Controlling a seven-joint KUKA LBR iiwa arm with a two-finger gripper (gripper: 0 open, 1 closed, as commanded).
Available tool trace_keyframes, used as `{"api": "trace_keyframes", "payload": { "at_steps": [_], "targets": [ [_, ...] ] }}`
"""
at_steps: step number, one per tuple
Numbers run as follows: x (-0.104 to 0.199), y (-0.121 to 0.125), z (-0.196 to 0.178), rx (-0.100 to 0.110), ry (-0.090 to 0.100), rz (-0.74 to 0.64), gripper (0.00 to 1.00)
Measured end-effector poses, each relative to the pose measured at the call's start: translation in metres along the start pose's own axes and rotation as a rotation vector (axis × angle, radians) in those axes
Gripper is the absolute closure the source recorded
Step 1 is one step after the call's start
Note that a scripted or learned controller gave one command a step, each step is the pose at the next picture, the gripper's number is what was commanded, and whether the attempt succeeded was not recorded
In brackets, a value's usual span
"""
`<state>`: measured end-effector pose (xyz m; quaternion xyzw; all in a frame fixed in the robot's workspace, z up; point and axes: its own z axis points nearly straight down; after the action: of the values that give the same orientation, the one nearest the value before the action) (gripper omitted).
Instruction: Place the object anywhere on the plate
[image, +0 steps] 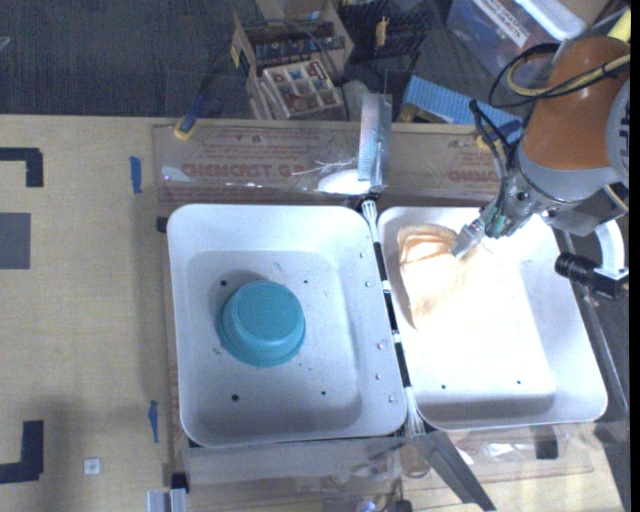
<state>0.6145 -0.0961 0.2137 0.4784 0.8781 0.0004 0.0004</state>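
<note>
A teal round plate (262, 322) sits left of centre on the floor of the left bin (190, 240). A pale orange, soft-looking object (428, 268) lies in the upper left of the right bin (570, 400), washed out by glare. My gripper (469, 241) reaches down from the upper right, its tip at the object's upper right edge. Whether it touches or grips the object is not visible.
The grey arm with its orange band (575, 110) hangs over the right bin's far right corner. A ridge (385, 310) separates the two bins. Cardboard and a clear plastic piece (372, 150) lie behind the bins; cables and boxes sit beyond.
</note>
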Motion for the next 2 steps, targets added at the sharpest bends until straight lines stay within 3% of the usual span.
{"api": "trace_keyframes", "payload": {
  "at_steps": [1, 2],
  "targets": [
    [-0.001, 0.001, -0.012, -0.003, -0.003, 0.000, 1.00],
    [0.050, 0.027, -0.018, 0.000, -0.001, -0.401, 1.00]
  ]
}}
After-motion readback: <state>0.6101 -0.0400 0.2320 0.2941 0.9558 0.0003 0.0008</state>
